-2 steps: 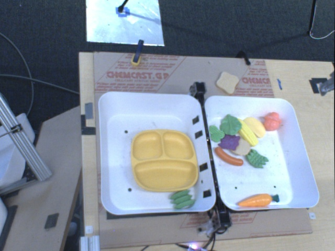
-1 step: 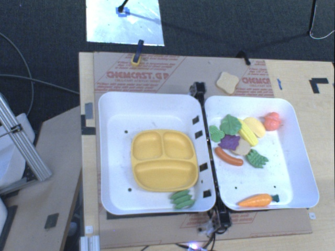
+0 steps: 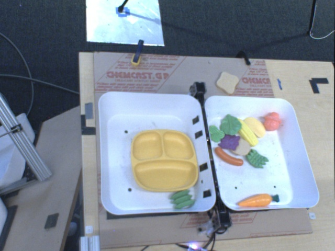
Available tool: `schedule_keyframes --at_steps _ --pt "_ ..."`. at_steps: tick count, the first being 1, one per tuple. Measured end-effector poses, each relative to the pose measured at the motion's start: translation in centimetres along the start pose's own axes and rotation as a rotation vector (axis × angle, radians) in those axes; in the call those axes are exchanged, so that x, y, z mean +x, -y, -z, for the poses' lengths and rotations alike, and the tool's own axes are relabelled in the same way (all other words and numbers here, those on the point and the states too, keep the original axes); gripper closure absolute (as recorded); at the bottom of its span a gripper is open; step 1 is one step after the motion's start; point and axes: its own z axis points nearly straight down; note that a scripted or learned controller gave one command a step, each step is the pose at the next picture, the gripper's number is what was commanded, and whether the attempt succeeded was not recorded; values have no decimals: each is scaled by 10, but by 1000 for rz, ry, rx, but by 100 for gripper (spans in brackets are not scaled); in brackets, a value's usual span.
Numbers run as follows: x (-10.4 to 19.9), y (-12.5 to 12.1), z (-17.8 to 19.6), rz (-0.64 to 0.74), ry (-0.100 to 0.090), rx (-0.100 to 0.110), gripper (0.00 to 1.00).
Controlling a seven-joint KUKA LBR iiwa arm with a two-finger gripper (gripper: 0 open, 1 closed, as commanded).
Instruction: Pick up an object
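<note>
At the right edge, where the arm reaches in: gripper state can't be told from this view, so no guess is made about it
Right bin (image 3: 309,182): this is where most of the toy food is found, so the pick is probably best tried here
Carrot (image 3: 256,200): laid flat near the front wall of the right bin, well apart from everything else, so it's judged the easiest target tbh
How the carrot should be taken: it should be approached from straight above, with the closing direction set across its narrow width, not along its length, and aimed at the thick orange middle rather than the green tip
Watch-out: the front wall is close, so room on that side should be checked before anything is lowered
Peach (image 3: 272,121): set near the back of the right bin, just beside the yellow corn (image 3: 251,129); it's round, so it could be squeezed out sideways
Cluster: lettuce (image 3: 230,124), grapes (image 3: 229,141), sausage (image 3: 229,156) and a green leafy piece (image 3: 256,159) are packed touching or nearly so; a neighbour would likely get bumped, so it's better skipped
Left bin (image 3: 112,140): a yellow divided plate (image 3: 164,159) is sat in the middle, with a green pea pod (image 3: 181,198) just at its front edge
Bread slice (image 3: 227,82): left out on the bench behind the bins, not worth chasing
</note>
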Motion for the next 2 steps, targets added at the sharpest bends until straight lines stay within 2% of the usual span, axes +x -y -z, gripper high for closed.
schedule_keyframes --at_steps 2 --pt "-1 -1 22 7 3 -7 100"
